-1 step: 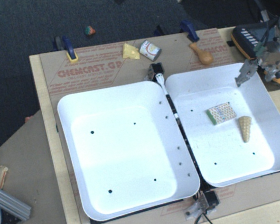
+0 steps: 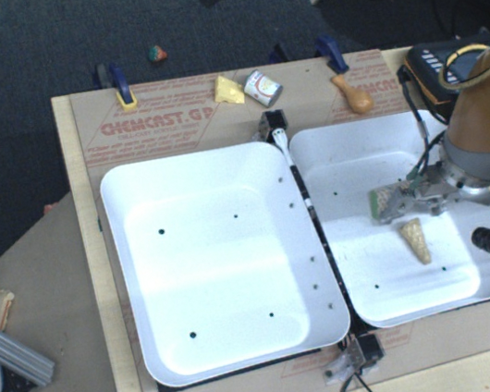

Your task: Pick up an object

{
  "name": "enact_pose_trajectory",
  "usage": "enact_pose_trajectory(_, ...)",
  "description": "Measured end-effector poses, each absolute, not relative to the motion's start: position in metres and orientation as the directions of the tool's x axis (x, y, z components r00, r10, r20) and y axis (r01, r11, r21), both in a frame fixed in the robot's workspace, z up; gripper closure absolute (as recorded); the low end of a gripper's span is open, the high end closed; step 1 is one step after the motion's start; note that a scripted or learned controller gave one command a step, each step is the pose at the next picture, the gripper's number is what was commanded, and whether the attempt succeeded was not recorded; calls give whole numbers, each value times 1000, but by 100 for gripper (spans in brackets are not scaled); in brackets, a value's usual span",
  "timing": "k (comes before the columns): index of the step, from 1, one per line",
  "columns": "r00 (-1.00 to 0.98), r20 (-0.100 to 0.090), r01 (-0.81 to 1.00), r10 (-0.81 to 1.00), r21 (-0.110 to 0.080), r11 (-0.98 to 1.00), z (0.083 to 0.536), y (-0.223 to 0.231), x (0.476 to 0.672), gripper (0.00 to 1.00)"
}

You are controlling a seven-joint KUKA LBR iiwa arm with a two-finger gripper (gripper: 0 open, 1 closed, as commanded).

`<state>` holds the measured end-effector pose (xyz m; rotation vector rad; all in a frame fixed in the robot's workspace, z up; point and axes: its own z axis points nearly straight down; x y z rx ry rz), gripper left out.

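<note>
Grey gripper [image 2: 403, 201] low in right bin [image 2: 377, 303], right of frame centre, touching green sponge-like object [image 2: 381, 203]; grip state unclear. Tan cone [image 2: 415, 239] just below it. Left bin [image 2: 159, 346] beside.

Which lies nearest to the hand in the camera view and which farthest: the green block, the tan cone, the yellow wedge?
From the hand, nearest first:
1. Green block, in the right bin, right at the hand's left side.
2. Tan cone, in the right bin, just below the hand.
3. Yellow wedge, on the board above both bins, far up-left.
</note>
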<state>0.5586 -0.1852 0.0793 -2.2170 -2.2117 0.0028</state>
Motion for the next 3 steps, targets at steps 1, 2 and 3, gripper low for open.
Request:
enact_pose_trajectory(1,1,-1,1000,1000,2,-1,96,-187,561,100)
enact_pose_trajectory(2,-4,-6,1000,1000,20,4,353,-165,563,100)
enact_pose_trajectory(3,-7,-1,1000,1000,10,7,444,-76,542,100)
